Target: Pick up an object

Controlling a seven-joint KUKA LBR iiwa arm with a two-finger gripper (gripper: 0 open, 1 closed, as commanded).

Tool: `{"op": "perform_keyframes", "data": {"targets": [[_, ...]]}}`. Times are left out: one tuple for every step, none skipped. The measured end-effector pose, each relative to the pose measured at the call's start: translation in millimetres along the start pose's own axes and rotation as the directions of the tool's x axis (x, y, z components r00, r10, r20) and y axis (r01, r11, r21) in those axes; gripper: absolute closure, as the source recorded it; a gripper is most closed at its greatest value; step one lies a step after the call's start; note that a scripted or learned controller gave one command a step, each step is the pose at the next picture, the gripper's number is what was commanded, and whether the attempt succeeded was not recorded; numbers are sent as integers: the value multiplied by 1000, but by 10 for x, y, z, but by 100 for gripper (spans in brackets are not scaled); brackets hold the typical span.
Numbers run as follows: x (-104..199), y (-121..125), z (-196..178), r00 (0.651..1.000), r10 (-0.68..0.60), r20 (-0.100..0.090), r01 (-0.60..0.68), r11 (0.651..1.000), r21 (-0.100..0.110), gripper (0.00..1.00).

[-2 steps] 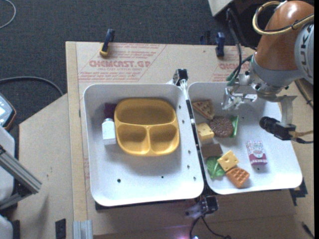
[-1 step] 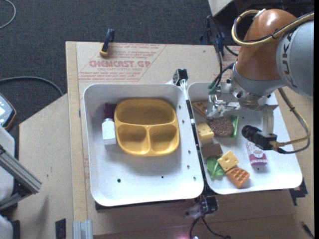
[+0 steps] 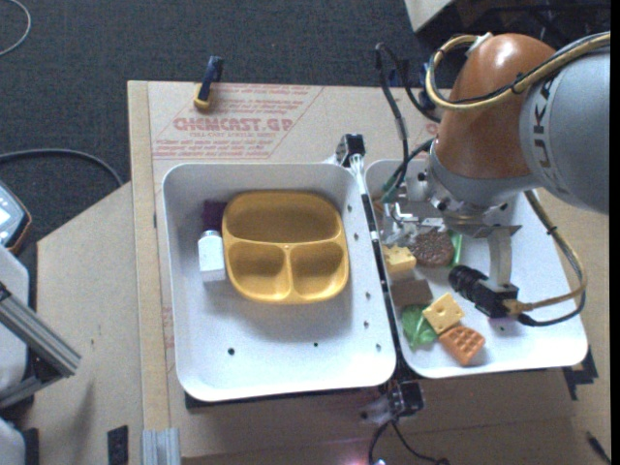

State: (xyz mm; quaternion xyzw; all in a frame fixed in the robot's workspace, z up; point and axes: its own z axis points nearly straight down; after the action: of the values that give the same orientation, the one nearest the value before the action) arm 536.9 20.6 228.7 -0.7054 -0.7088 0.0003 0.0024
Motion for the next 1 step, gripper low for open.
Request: {"op": "perform_keyframes", "data": {"targets": [[458,-266,135,1000,0,1,0,1000,2,100]]}}
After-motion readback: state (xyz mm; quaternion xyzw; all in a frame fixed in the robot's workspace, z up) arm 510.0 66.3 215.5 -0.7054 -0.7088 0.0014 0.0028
